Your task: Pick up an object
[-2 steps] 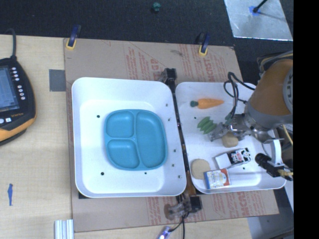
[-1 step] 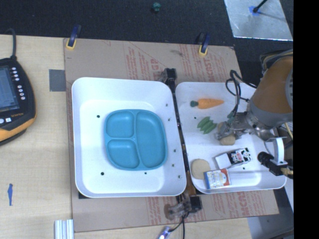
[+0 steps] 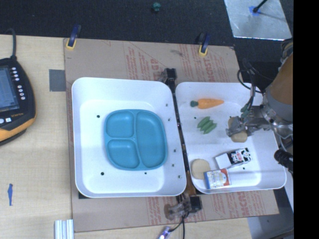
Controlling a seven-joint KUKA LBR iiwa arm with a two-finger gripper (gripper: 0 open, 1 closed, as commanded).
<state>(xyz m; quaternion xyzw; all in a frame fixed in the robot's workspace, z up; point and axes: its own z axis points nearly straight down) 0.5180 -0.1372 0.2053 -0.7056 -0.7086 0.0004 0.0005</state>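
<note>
Two white bins sit side by side. The left bin (image 3: 84, 133) holds a blue divided plate (image 3: 135, 139). In the right bin (image 3: 279, 180), the gripper (image 3: 238, 129) hangs near the right edge, directly above a small beige object (image 3: 239, 137); whether its fingers are parted cannot be told. Nearby lie a carrot (image 3: 209, 103) by the far edge, a green pod (image 3: 206, 125), a small carton (image 3: 233, 158), a round biscuit (image 3: 200, 168) and a box (image 3: 217, 178) at the near edge.

Arm reached in from the right, wrist bent low; gripper (image 3: 239, 129) hung close over the surface, pointing left.
</note>
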